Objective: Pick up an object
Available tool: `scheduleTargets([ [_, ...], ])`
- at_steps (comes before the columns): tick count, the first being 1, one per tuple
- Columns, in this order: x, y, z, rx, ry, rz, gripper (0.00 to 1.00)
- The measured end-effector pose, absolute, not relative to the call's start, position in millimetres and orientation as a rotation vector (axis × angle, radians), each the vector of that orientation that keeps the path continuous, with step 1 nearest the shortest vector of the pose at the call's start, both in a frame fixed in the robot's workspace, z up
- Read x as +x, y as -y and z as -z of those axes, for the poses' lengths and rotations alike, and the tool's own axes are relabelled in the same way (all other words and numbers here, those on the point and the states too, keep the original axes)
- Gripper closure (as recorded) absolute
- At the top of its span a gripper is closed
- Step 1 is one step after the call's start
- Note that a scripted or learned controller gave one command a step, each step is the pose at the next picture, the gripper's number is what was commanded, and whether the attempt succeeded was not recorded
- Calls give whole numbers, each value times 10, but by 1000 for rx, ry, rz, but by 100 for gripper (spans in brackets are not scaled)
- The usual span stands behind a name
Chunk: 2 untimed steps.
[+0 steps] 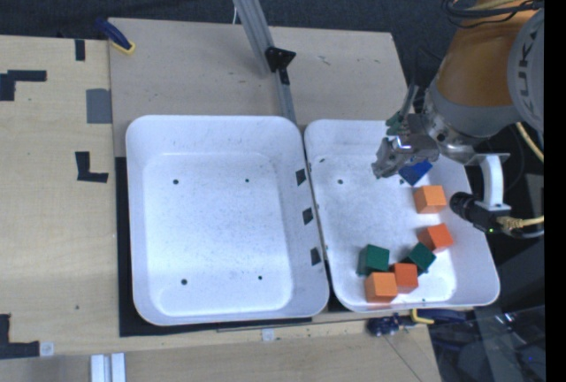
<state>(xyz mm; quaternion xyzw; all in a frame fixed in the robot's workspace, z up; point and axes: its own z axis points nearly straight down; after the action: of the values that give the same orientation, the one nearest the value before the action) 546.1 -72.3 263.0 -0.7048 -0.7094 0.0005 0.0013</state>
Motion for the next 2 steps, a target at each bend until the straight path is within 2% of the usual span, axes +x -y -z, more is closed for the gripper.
scheduleTargets([
  [2,5262,-313,-2624,-2212,2227,-2,100],
])
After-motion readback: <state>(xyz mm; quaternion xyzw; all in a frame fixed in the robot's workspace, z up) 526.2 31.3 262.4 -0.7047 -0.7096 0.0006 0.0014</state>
